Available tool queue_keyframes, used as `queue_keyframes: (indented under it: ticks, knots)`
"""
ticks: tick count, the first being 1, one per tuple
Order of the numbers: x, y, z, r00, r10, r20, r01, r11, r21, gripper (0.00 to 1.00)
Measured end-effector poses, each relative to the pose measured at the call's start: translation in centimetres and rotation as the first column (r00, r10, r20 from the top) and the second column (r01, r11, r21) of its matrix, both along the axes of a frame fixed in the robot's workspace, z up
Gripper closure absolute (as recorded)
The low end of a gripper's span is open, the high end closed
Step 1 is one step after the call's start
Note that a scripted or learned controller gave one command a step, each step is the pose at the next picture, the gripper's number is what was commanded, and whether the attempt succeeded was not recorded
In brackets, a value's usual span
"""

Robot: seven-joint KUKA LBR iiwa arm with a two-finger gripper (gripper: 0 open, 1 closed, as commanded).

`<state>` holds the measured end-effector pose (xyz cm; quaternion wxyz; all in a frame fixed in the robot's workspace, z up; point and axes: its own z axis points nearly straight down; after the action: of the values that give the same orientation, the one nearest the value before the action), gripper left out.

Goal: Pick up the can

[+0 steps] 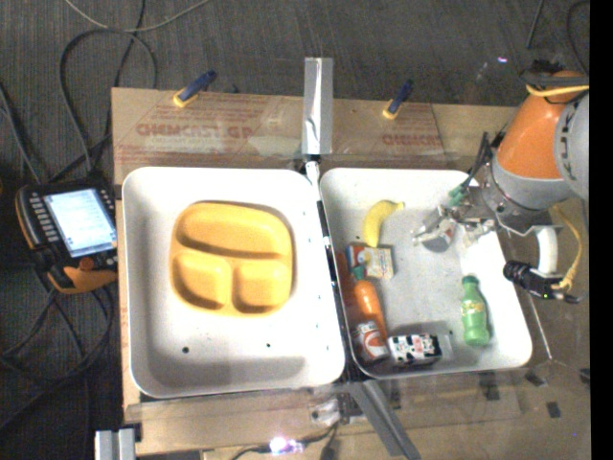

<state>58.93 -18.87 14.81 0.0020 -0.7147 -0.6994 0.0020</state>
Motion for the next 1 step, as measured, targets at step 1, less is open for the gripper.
queue_keyframes:
  ticks: [1]
  knots:
    - [2.67,-1.11,-5.61,0.999,-0.036,0.001,0.036,0.999,0.001,0.00]
